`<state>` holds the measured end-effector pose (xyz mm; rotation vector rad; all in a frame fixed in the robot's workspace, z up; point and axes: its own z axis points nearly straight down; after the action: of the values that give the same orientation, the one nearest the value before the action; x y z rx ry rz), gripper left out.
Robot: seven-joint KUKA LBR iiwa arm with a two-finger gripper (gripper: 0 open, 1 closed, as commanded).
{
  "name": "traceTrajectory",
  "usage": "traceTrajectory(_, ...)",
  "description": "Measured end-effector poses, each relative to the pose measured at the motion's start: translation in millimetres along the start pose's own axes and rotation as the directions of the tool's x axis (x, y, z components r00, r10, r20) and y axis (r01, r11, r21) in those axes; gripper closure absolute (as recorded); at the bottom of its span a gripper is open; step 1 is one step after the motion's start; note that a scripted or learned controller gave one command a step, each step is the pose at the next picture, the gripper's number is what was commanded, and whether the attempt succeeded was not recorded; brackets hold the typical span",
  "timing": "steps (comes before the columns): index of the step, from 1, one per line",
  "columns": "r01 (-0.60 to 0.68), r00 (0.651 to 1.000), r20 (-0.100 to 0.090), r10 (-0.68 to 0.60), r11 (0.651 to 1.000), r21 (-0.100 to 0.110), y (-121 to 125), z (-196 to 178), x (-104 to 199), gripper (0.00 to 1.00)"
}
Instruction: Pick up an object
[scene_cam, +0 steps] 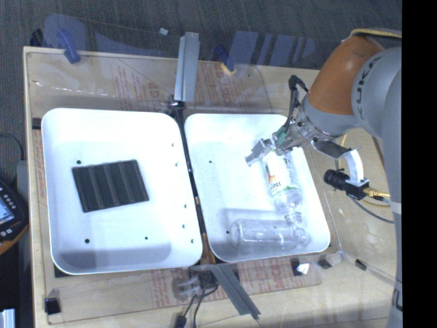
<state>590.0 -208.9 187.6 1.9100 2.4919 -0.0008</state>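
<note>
A wooden bench fills most of the frame, seen from above at a slant. Two shallow white bins sit on it side by side, touching along their inner edges near the centre. The left bin holds a dark ribbed rectangular pad, lying flat and slightly turned, toward the left middle of that bin.

The right bin holds two clear plastic bottles. The larger bottle lies on its side along the bin's lower edge. The smaller bottle, with a white and orange label, lies nearly top to bottom in the frame near the bin's right wall, its lower end close to the larger bottle.

The grey arm with its orange band enters from the upper right of the frame and reaches down over the right bin. Its gripper hangs at the upper end of the smaller bottle. Whether the fingers are apart or together cannot be told from this angle.
</note>
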Motion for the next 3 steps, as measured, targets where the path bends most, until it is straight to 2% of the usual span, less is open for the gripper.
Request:
traceTrajectory(2,0.046,0.999,0.000,-0.046,0.999,0.000,1.5,-19.9,-1.3,0.00)
traceTrajectory(3,0.072,0.997,-0.003,-0.071,0.997,0.002,-12.7,-2.5,3.5,0.00)
